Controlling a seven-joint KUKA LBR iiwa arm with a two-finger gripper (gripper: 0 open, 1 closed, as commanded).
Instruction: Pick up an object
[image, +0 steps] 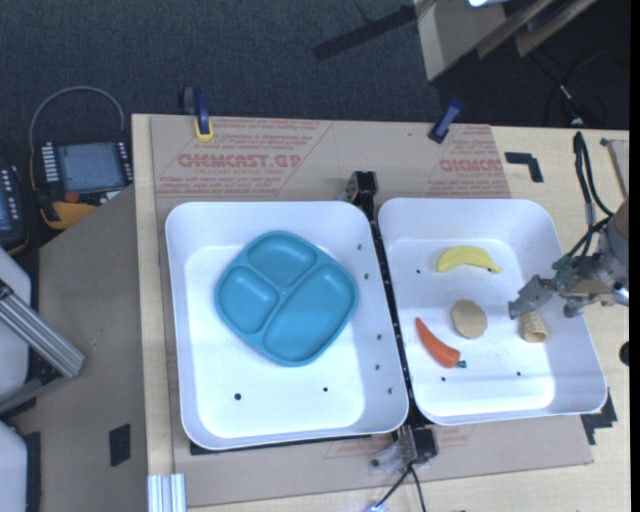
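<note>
Bench (300, 150) print reads "CHEMCAST"; gripper (530, 300) open above small tan object (534, 327).

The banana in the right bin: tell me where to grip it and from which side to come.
Grip the banana at its thick middle, coming straight down from above. It lies flat on the floor of the right bin, curved with ends dipping toward the viewer, so fingers probably close best across its narrow width, one on the far side, one on the near. Its neighbours, the round tan piece and the carrot, lie apart from it.
</note>
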